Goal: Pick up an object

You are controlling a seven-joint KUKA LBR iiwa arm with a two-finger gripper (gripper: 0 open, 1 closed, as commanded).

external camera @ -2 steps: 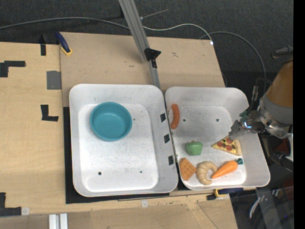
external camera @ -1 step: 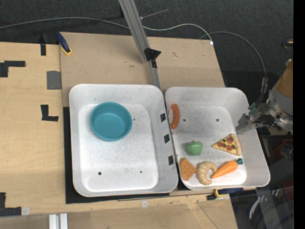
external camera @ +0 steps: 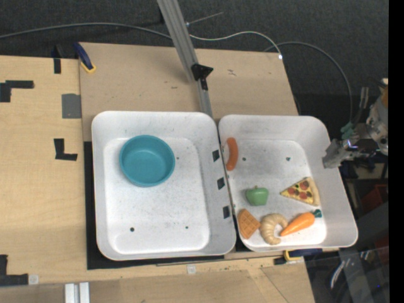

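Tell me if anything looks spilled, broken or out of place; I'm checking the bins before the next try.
Nothing stands out. The blue bowl sits upright in the left bin. In the right bin lie the sausage, green pepper, pizza slice, waffle, croissant and carrot, all inside its walls.

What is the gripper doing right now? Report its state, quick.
Two-finger gripper: at the right edge of the shallow white right bin; whether it is open or closed cannot be told, and nothing is seen held.
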